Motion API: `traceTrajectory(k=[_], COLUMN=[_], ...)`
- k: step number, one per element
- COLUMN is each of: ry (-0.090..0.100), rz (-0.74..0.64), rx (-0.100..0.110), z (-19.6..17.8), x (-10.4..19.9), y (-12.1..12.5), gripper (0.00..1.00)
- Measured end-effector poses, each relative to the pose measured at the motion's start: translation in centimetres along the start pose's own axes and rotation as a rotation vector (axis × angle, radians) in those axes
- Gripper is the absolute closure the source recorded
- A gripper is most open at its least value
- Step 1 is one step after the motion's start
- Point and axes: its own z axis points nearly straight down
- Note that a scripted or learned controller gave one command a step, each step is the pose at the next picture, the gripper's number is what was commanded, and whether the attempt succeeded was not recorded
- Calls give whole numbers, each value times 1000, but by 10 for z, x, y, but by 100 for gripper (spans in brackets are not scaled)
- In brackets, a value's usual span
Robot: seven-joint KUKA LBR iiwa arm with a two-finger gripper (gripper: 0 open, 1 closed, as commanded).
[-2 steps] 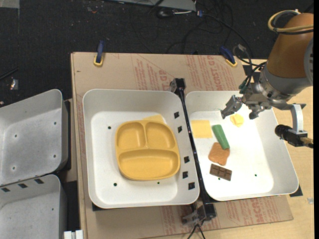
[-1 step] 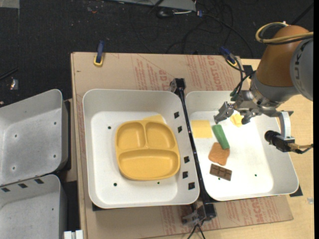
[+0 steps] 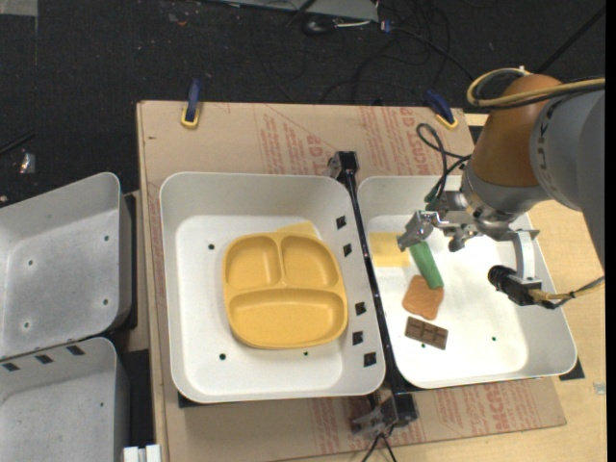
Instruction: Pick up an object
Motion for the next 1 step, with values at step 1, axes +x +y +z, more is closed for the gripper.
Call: traceTrajectory(k=[1], ry=[-2], rz=[2], rx=[-6], z=[-14], x=[-1], y=[1], gripper=[100])
